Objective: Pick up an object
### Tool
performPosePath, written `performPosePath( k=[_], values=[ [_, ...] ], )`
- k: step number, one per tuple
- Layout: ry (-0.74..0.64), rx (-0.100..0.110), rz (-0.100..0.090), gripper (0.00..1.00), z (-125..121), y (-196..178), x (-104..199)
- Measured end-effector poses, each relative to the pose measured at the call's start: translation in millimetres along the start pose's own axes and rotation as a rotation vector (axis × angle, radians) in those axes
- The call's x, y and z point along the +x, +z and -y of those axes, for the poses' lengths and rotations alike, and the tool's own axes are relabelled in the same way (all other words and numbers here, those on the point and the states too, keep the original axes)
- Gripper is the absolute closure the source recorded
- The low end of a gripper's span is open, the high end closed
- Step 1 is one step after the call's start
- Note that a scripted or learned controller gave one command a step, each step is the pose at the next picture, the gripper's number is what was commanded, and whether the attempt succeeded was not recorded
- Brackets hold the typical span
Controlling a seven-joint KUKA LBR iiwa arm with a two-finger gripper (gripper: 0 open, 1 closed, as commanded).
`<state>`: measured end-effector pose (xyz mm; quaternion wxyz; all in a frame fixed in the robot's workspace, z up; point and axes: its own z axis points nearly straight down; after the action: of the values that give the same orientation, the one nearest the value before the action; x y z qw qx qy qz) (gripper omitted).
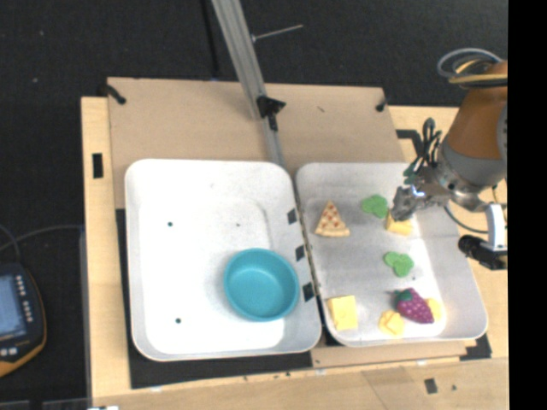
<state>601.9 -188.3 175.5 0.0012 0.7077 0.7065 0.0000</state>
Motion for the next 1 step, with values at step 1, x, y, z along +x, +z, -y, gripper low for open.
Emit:
performPosePath(
  k=[1],
  values=[
    [-0.004, -0.005, 0.001, 1.00, -1.4, -54.3, -1.8]
  ],
)
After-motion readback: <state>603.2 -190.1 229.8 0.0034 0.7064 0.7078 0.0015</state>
